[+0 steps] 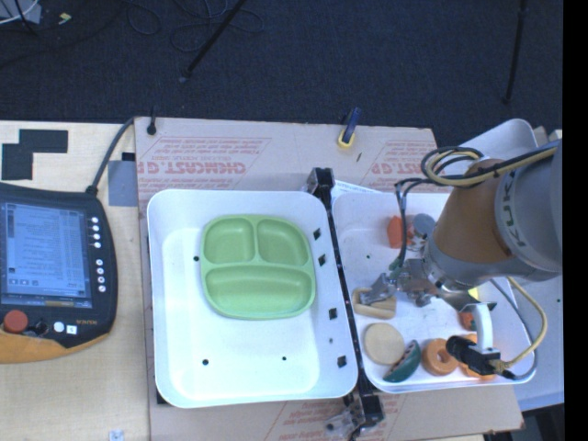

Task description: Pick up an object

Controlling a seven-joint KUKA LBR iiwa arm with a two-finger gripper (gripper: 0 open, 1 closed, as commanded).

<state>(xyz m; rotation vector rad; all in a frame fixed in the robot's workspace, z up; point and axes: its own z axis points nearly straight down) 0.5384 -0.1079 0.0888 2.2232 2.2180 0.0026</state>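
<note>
From the overhead camera I see my pincer (pixel 375 294) low in the right bin (pixel 367 219), right of the frame's centre, its tips just above a tan wedge (pixel 375 309); whether it is wide or narrow I cannot tell. A beige disc (pixel 383 343) lies just below. I'd settle straight down over the wedge, close gently, then lift slowly.

— What colours sit around my orange wrist band (pixel 470 217)?

— Just left of it, a small orange piece (pixel 395 231). Below-left, a tan wedge (pixel 375 308) and a pale beige disc (pixel 383 343); beside that a dark teal piece (pixel 404 362) and an orange ring (pixel 441 357).

— And far left of my band?

— A light green divided plate (pixel 257 266) in the white left bin (pixel 175 338).
</note>
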